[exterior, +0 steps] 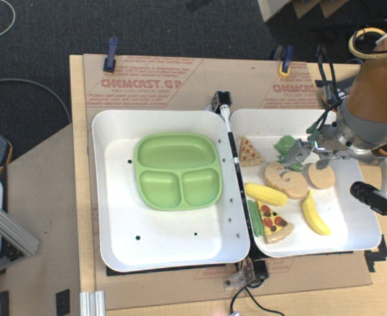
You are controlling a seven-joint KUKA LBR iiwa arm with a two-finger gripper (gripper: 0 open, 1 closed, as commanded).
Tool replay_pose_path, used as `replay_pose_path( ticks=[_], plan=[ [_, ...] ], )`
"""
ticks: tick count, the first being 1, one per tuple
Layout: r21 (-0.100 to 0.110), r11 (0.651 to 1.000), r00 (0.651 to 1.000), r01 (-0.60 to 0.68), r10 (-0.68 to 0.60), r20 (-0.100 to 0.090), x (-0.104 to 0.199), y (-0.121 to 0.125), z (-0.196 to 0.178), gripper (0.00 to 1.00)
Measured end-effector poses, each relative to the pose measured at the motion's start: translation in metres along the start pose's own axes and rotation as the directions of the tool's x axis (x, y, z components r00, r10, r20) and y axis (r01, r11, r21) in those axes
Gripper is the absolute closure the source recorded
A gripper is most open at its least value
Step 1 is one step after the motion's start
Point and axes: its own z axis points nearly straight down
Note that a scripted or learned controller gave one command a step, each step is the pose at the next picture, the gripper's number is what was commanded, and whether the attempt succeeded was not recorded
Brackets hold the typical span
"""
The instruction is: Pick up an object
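Pincer [303, 151] sat low over the back part of the right bin [361, 241], at the end of the grey arm [372, 91] with its orange band, which came in from the right. Couldn't tell how far open it was: the fingertips were lost in a clutter of metal and cable, right against a green toy [286, 143]. No item was visibly between the fingers, so no confirmed hold.

Right bin contents:
- green toy at the back, touching or just under the pincer tip, exact contact unclear
- pizza slice [249, 151] at the back left, near the bin divider
- tan cookie [284, 178] in the middle, just in front of the pincer
- smaller round tan piece [322, 176] just beside the cookie on its right, under the wrist
- corn cob [266, 193] lying in front of the cookie, touching or overlapping its edge
- banana [315, 214] toward the front right, apart from the corn
- second pizza slice [274, 222] at the front, with a green stick [253, 216] just beside it along the left wall

Left bin [114, 242] held a green divided plate [178, 170], three compartments, sitting flat near the middle, slightly toward the back. Both bins rested side by side on a cardboard sheet [147, 81], touching along the shared edge.
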Motion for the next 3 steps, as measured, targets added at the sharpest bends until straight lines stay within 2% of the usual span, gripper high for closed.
replay_pose_path(
  ticks=[1, 2, 3],
  plan=[
    [-0.001, 1.0, 1.0, -0.001, 0.001, 0.0, 0.011, -0.062, -0.062, 0.0],
    [0.013, 1.0, 1.0, -0.009, 0.009, 0.0, -0.082, -0.062, 0.113, 0.0],
    [-0.014, 1.0, 1.0, 0.008, -0.008, 0.003, -0.046, 0.064, 0.125, 0.0]
  ],
)
